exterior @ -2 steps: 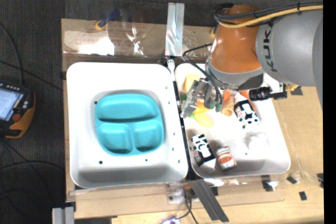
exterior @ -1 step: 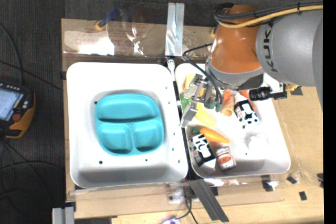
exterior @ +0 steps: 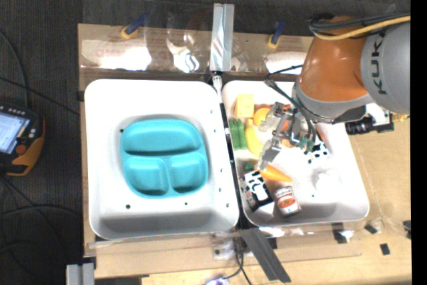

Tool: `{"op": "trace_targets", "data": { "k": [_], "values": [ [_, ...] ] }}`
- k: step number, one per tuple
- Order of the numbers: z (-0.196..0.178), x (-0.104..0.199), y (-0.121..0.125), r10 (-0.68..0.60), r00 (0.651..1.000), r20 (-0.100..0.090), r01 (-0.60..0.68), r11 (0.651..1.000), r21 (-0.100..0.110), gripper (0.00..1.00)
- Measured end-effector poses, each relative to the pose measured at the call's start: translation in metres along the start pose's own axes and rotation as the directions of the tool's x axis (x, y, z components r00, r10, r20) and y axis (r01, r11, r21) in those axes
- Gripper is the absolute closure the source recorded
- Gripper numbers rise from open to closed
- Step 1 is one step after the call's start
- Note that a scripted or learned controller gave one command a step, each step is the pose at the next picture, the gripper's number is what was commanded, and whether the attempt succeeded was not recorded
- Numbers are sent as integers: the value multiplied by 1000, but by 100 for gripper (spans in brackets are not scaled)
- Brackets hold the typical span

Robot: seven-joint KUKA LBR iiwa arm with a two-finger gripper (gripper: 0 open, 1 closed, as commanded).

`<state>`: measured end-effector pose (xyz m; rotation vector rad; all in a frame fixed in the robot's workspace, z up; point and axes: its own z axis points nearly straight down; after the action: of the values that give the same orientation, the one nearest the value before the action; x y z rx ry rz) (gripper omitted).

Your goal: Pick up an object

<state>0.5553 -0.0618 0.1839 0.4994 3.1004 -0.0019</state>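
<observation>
My gripper [exterior: 272, 147] hangs over the middle of the right bin [exterior: 347, 200], below the orange wrist band. Just under its tip lies an orange carrot-shaped piece [exterior: 277, 174]. To its left lie a yellow block [exterior: 245, 104], an orange round piece [exterior: 261, 115], a yellow piece [exterior: 253, 137] and a green strip [exterior: 237, 133]. A black-and-white box [exterior: 256, 186] and a small red can [exterior: 286, 199] rest near the bin's front. I see nothing held in the gripper.
The left bin [exterior: 107, 210] holds a teal divided tray [exterior: 163, 155]. A black-and-white dotted piece [exterior: 319, 151] lies right of the gripper. Clear plastic sheeting and clips run along the back edge. A handheld controller [exterior: 17, 137] sits at far left.
</observation>
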Motion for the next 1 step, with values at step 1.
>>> {"op": "trace_targets", "data": {
  "k": [1],
  "values": [
    [77, -7, -29, -131, 991, 3, 131, 991, -1, 0]
  ]
}}
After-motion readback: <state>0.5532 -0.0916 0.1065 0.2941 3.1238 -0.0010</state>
